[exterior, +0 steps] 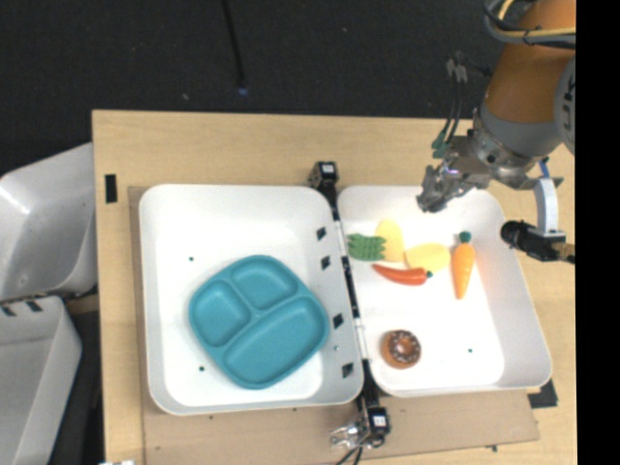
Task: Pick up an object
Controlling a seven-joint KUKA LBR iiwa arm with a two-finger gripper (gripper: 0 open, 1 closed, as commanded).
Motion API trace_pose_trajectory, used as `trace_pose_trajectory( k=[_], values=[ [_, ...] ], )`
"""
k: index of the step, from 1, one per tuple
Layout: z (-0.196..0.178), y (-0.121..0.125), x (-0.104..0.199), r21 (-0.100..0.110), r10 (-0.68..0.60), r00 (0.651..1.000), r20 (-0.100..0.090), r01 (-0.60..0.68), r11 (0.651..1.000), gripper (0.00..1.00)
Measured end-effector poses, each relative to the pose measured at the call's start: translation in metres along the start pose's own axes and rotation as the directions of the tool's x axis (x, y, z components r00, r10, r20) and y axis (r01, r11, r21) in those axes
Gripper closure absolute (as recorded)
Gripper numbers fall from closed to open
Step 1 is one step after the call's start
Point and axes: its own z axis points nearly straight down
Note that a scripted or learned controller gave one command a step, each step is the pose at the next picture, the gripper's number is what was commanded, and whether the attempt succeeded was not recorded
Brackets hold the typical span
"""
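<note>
One tapered orange carrot (463,268); glossy doughnut (400,348)

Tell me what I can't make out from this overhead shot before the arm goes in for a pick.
- Pincer: small and dark over the right bin; open or shut is too blurred to tell.
- Arm: upper part cut off by the view's right edge.
- Yellow pieces: they overlap beside the green toy and red pepper; what they are is too blurred to tell.
- Doughnut: its topping detail is too small.

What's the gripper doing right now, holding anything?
Gripper: over the far side of the right bin, above the toy food; nothing visible between its fingers. Open or closed cannot be told.
</note>
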Motion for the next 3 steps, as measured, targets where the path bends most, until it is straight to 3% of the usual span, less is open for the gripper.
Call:
trace_pose_trajectory(
  k=[1, 3],
  values=[
    [0.016, -0.017, 0.043, 0.001, 0.0, 1.0, 0.0, 0.0, 1.0, 1.0],
    [0.01, -0.065, 0.138, 0.002, -0.002, 1.0, -0.001, 0.002, 1.0, 1.0]
  ],
)
